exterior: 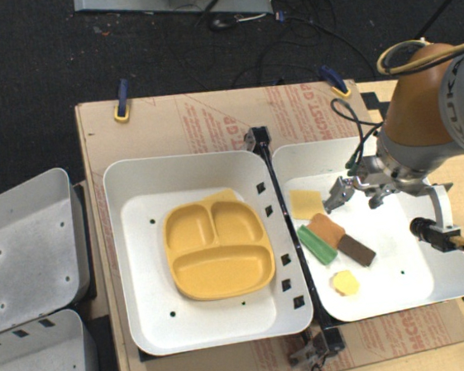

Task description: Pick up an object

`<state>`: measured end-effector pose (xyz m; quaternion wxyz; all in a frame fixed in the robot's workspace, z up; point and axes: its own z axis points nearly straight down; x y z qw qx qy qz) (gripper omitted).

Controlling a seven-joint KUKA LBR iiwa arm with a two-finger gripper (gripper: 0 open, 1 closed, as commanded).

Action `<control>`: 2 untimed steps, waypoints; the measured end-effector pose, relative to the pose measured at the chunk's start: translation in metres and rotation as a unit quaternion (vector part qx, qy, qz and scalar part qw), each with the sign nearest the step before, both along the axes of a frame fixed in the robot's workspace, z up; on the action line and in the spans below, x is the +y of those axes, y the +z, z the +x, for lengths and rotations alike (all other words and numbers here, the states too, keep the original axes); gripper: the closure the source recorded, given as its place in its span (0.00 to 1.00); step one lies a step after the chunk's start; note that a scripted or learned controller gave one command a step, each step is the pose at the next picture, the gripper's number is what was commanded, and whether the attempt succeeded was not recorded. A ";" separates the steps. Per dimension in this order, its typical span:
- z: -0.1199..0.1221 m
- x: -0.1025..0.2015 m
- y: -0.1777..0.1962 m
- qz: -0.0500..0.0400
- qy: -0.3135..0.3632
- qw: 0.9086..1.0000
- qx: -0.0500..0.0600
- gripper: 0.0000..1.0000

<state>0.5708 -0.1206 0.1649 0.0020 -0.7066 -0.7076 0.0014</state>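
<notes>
Gripper point(341, 194) hung above the right bin point(411, 293), grip state impossible to tell
Crowded green block point(317, 244) and brown block point(341, 239) risked a fumbled pick

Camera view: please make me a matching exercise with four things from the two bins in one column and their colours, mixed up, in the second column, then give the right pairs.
Things:
1. divided tray in the left bin
2. long block
3. dark block
4. small lump near the right bin's front

Colours:
A. brown
B. yellow
C. orange-yellow
D. green

Pairs: 1-C, 2-D, 3-A, 4-B
</notes>
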 end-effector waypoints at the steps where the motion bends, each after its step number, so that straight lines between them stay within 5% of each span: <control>1: -0.007 0.009 -0.056 0.000 -0.001 1.000 0.001 0.00; 2: -0.006 0.009 -0.073 0.000 -0.001 1.000 -0.002 0.00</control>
